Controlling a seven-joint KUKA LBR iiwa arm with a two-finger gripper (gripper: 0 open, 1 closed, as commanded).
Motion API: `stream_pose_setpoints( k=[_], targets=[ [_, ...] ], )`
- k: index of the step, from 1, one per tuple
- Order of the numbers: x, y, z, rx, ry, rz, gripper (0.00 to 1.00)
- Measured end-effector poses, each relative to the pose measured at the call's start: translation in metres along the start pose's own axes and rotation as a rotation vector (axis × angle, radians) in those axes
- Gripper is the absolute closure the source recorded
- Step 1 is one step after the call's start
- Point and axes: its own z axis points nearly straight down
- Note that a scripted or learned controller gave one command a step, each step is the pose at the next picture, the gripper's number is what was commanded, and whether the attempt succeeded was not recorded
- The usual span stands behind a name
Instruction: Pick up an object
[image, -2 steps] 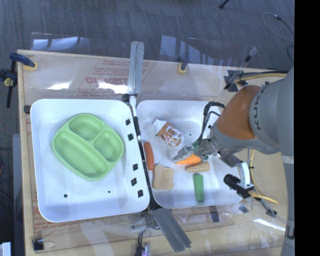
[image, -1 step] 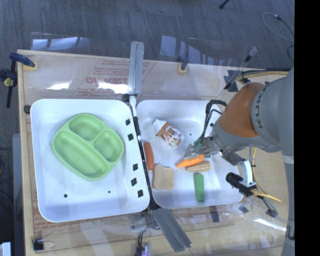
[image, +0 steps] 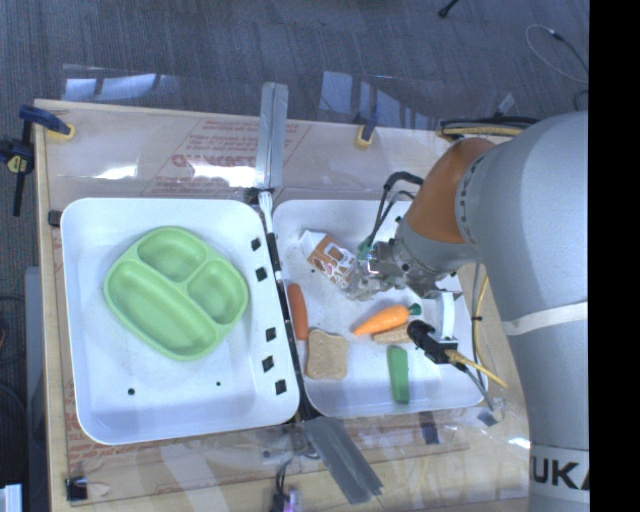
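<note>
My gripper (image: 362, 277) reaches into the right bin (image: 330, 222) from the right and hangs low over its middle. A small brown-and-white packet (image: 329, 256) lies just left of the gripper tip. An orange carrot (image: 381, 321) rests right below the gripper. A slice of toast (image: 327, 355) lies near the bin's front, a green pickle-like piece (image: 399, 374) to its right, and an orange-red sausage (image: 298, 310) along the left wall. Nothing shows held between the fingers.
The left bin (image: 90, 400) holds a green divided plate (image: 176, 291). A ridge with black clips (image: 272, 330) separates the two bins. My arm covers the right bin's far right side.
</note>
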Motion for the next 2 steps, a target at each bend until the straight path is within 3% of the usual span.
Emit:
stream_pose_setpoints(
  k=[1,2],
  targets=[
    [0.000,0.000,0.000,0.000,0.000,0.000,0.00],
    [-0.014,-0.047,0.000,0.001,0.001,-0.036,0.00]
  ],
)
